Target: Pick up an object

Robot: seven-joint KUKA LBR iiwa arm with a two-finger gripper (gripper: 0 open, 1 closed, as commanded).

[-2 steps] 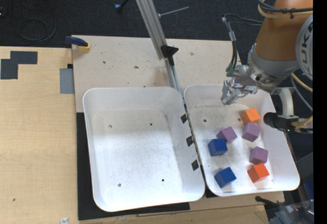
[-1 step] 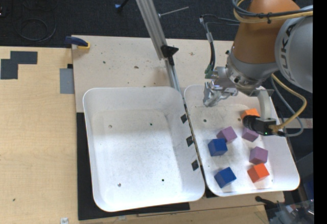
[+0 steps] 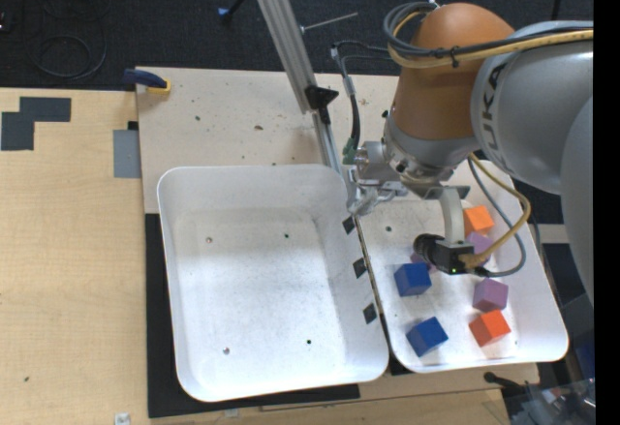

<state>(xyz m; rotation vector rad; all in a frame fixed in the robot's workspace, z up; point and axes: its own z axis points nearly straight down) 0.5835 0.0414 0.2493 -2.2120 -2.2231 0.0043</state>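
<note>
Two blue cubes (image 3: 412, 279) (image 3: 426, 335), two orange cubes (image 3: 478, 218) (image 3: 490, 326) and two purple cubes (image 3: 490, 294) (image 3: 481, 242) lie in the right bin (image 3: 450, 309). The gripper (image 3: 372, 185) hangs at its far-left corner, opening impossible to tell.

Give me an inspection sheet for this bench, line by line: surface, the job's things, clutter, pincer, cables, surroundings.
Surface: left bin and right bin side by side on the wooden bench; dark specks in the left bin.
Job's things: upper blue block, lower blue block, orange block, purple block and red-orange block, all in the right bin.
Clutter: black tabs along the seam between the bins.
Grippers: pincer above the right bin's far left corner; grasp cannot be told.
Cables: black cables on the floor.
Surroundings: leaning aluminium post; blue clamp at the bench corner.
</note>
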